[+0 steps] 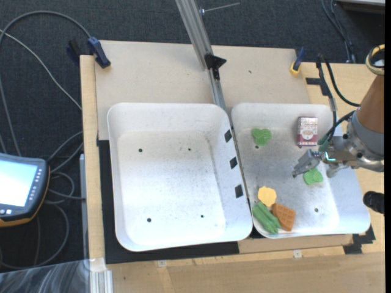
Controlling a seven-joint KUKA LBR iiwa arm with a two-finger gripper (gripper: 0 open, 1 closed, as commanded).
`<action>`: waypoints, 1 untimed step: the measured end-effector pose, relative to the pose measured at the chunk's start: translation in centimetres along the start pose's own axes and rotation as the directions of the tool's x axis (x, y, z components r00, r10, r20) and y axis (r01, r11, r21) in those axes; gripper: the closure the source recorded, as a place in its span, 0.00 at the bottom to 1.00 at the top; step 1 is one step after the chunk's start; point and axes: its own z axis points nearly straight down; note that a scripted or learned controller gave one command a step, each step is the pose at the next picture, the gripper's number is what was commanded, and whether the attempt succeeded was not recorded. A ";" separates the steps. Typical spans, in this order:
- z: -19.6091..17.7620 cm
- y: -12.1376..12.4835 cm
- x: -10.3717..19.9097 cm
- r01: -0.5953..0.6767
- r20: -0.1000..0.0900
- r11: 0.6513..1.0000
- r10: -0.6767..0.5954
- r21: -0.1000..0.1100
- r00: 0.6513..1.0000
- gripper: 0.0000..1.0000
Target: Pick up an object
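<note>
Camera view: gripper (307, 163) state unclear, just beside small green object (313, 177).

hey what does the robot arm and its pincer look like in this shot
The arm comes in from the right: a thick rounded body with a broad orange-brown section above a grey wrist. Black cables trail along the bench behind it. The pincer is small, grey metal, with thin fingers.
</note>
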 end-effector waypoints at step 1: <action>-0.2 0.1 0.0 0.001 0.001 1.000 -0.001 -0.006 1.000 0.00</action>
